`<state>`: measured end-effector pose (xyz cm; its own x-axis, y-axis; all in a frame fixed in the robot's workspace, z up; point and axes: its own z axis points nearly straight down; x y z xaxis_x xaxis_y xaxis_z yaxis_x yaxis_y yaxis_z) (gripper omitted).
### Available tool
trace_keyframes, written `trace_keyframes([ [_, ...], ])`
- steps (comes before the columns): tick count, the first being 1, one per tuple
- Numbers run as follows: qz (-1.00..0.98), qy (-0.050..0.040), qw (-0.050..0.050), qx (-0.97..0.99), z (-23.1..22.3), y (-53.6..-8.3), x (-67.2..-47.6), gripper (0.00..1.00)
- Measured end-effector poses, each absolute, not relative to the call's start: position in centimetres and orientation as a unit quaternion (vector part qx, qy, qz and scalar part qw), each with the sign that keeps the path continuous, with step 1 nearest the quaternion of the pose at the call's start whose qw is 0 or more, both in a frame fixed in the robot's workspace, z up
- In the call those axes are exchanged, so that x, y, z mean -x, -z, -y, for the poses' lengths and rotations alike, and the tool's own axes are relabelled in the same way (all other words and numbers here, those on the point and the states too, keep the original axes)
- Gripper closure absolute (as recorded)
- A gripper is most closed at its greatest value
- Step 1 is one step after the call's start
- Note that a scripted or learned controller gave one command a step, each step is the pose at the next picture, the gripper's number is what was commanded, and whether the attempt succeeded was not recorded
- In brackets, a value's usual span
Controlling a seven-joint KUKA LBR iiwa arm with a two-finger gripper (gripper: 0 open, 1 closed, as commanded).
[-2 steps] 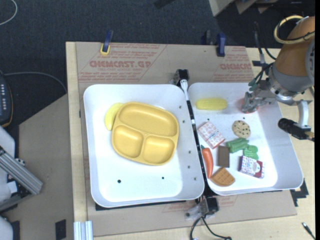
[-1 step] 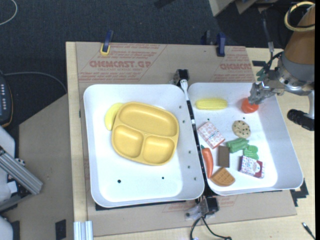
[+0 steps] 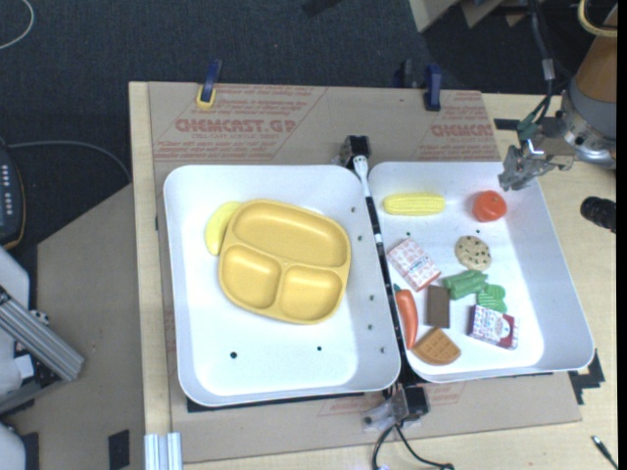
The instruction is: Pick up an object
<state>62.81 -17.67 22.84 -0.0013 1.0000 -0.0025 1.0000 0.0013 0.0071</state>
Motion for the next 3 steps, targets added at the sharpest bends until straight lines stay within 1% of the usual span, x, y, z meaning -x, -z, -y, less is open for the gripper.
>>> trace_keyframes([
  [1, -0.709, -0.0009, -0.001, -0.705, 11.8, -23.6, -61.6, 1.0],
  [2, -0.709, -0.0005, -0.002, -0.705, 6.6, -23.9, -60.4, 1.0],
  [3, -0.708, 0.0004, -0.001, -0.706, 3.9, -23.2, -59.4, 1.0],
])
